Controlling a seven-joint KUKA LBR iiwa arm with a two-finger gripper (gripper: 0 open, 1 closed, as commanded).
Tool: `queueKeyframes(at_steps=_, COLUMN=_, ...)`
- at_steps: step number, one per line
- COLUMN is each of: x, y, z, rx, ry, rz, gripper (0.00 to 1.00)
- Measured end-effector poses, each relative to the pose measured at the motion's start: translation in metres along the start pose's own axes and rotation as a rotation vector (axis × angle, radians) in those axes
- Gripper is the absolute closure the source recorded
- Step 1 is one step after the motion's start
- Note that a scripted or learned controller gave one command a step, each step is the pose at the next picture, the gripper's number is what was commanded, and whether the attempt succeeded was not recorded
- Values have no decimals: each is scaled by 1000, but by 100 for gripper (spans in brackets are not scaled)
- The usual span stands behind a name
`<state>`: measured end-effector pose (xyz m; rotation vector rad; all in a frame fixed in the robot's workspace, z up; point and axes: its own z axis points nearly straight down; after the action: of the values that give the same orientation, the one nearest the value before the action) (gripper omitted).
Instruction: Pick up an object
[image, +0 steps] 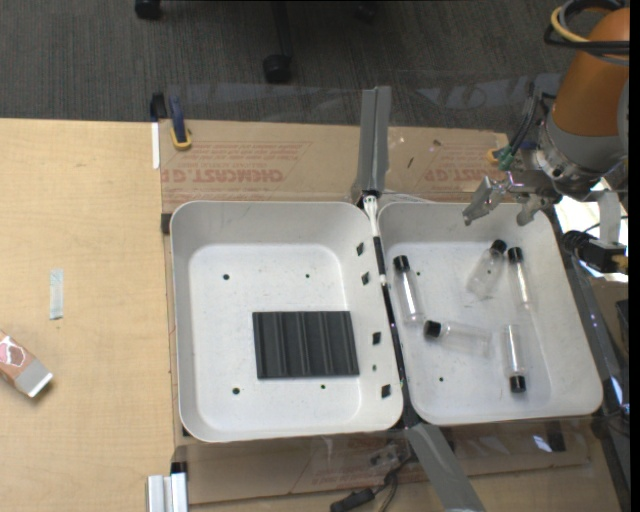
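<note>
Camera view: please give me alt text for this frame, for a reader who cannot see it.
The gripper, open and holding nothing, hovers over the far edge of the right bin, which holds several clear black-capped tubes. The left bin holds a dark ribbed rack lying flat.

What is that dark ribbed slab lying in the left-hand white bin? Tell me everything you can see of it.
The ribbed slab is a flat, dark grey to black rectangle with several parallel ridges running along its shorter side. It looks like matte plastic or rubber, though the material cannot be told for sure. It lies flat on the floor of the left bin, slightly below the middle, clear of the walls. Nothing else touches it, and the end effector hangs over the other bin.
</note>
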<state>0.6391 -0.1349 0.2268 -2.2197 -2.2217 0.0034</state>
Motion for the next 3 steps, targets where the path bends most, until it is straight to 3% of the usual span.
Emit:
queueKeyframes(at_steps=1, x=-79, y=-21, z=108, rx=-7, ry=-1, rz=-50, gripper=0)
queueKeyframes(at_steps=2, x=-70, y=7, z=135, rx=-3, ry=-1, rz=-96, gripper=0)
queueKeyframes(at_steps=3, x=-71, y=7, z=126, rx=-3, ry=-2, rz=-96, gripper=100)
